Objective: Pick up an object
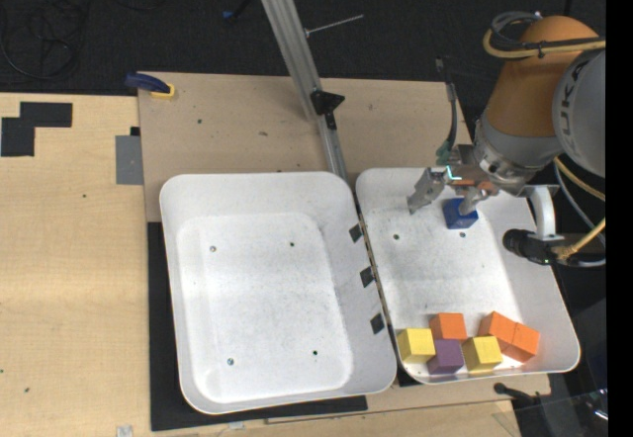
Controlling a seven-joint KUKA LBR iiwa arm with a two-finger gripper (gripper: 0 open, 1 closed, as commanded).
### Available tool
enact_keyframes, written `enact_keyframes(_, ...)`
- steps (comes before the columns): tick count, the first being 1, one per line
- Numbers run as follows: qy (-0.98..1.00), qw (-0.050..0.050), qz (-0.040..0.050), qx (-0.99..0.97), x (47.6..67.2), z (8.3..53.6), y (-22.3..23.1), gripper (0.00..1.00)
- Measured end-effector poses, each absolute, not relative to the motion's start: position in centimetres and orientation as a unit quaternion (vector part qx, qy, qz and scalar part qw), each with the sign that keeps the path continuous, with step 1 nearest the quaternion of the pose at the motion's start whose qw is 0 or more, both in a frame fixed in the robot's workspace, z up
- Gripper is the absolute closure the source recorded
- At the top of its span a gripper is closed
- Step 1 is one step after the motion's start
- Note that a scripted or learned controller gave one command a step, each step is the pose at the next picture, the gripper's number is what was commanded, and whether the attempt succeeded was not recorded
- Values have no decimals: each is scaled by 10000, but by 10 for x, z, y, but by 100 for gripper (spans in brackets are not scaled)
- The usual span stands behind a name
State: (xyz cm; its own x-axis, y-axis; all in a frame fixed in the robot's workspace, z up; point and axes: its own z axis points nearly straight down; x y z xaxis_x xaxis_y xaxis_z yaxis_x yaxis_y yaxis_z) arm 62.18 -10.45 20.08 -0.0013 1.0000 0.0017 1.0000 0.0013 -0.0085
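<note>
Pale plywood bench top [69,257], with a black floor and loose cables behind it; entries follow for the one overhead view.

Item 1: left shallow white plastic bin [188,203], sitting on a black mat.

Item 2: right shallow white plastic bin [430,272], just beside the first, with three small black clips along the shared edge.

Item 3: ribbed grey aluminium rail [289,35], slanting from the far dark area down to the gap between the bins.

Item 4: my grey arm with its orange band [539,79], reaching in from the right over the far end of the right bin.

Item 5: my two-finger claw [447,196]. One grey finger [425,190] juts toward the left; the other side is lost under the wrist, so I cannot tell whether the claw is spread or pinching.

Item 6: small blue block [459,216], far part of the right bin, directly under and just right of my claw tip, partly covered by it. Too squat and hidden to give a long axis or heading. Whether it touches my fingers cannot be told.

Item 7: heap at the near edge of the right bin, well apart from my claw: two yellow cubes [416,343], a purple cube [448,356], an orange cube [448,325] and an orange block [514,335] to the right, all touching or nearly so.
</note>
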Motion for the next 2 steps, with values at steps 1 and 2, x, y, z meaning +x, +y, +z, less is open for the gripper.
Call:
enact_keyframes(1,-7072,15,9,-7070,623,204,-105,0)
enact_keyframes(2,-7080,40,29,-7062,624,142,-97,0)
